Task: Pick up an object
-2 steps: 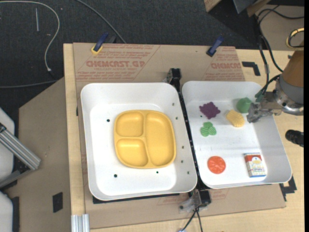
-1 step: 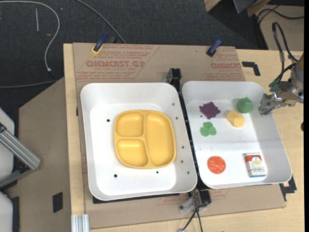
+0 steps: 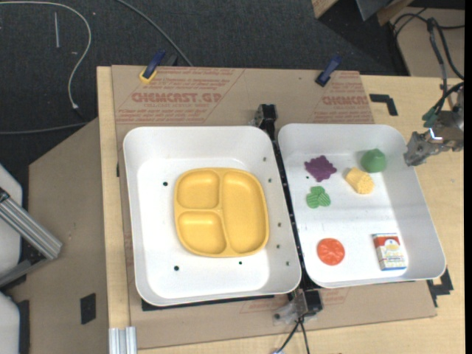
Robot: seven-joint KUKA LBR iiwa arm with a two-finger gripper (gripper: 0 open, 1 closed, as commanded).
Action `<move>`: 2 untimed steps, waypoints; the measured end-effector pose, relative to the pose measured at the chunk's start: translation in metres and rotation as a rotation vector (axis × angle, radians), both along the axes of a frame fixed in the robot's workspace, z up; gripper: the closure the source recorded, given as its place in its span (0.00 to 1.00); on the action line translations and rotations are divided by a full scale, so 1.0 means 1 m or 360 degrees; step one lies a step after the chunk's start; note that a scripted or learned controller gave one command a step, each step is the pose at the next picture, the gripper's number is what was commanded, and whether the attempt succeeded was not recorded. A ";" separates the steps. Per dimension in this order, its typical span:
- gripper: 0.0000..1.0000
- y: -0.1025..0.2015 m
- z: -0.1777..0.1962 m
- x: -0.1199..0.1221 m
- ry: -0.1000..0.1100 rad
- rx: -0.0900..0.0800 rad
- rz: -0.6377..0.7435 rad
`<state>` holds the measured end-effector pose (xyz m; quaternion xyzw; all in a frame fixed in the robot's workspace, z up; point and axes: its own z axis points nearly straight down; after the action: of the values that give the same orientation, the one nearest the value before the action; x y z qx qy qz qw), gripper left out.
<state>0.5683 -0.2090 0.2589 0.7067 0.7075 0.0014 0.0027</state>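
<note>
The right bin [image 3: 413,198] holds several small objects: a purple piece [image 3: 320,167], a green leafy piece [image 3: 318,197], a green round piece [image 3: 373,160], a yellow lump [image 3: 361,181], a red-orange disc [image 3: 330,251] and a small red-and-white box [image 3: 389,252]. My gripper [image 3: 419,147] hangs at the bin's far right rim, just right of the green round piece. Nothing shows between its fingers.
The left bin [image 3: 144,198] holds a yellow three-compartment plate [image 3: 221,211]. Blue clamps [image 3: 328,70] pin the cardboard sheet at the back. Cables lie on the dark floor beyond the bench, and a metal bracket sits at the left edge.
</note>
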 end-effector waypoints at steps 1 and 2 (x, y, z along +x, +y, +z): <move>1.00 0.045 0.002 0.007 0.0009 0.0006 0.0007; 1.00 0.099 -0.014 0.011 0.0014 0.0009 0.0009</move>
<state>0.5792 -0.1102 0.2446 0.7047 0.7095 0.0003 -0.0023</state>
